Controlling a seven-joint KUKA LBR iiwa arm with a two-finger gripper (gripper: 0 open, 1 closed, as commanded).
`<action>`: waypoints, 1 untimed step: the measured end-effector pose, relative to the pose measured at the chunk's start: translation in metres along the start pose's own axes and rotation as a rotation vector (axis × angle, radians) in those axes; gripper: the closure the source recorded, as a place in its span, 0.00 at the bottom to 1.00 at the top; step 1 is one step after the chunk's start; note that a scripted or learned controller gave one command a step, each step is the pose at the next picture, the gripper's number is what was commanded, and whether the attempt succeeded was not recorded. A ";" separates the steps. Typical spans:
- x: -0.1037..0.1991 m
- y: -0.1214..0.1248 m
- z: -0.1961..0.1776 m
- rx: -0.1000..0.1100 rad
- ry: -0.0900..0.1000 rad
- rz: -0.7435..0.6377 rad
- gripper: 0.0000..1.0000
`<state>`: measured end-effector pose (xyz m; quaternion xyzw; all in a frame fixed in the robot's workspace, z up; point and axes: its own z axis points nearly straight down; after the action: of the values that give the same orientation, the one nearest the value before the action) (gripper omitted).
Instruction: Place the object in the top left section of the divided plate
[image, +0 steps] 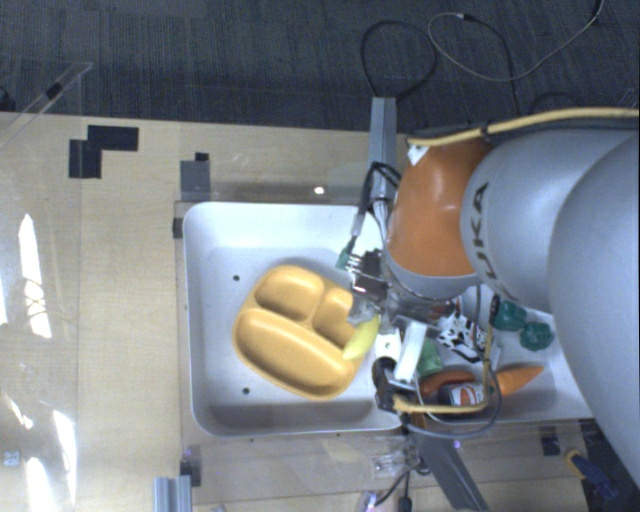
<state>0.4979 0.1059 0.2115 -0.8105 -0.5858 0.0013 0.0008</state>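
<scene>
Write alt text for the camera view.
A grey arm with an orange band reaches from the right over two white bins; its gripper hangs at the right edge of a yellow divided plate in the left bin. Small toys lie in the right bin.

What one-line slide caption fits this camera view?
KUKA arm leaning over the yellow divided plate in the left bin, toys beside it.

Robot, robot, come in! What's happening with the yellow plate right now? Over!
Gripper low at the divided plate's right edge. Yellow-green object at its tip, touching the plate rim; grip unclear. Toy clutter in the right bin, under the arm.
</scene>
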 end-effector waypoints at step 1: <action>-0.033 0.087 0.029 -0.003 0.001 -0.076 1.00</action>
<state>0.5702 0.0468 0.1824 -0.7876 -0.6162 0.0001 0.0001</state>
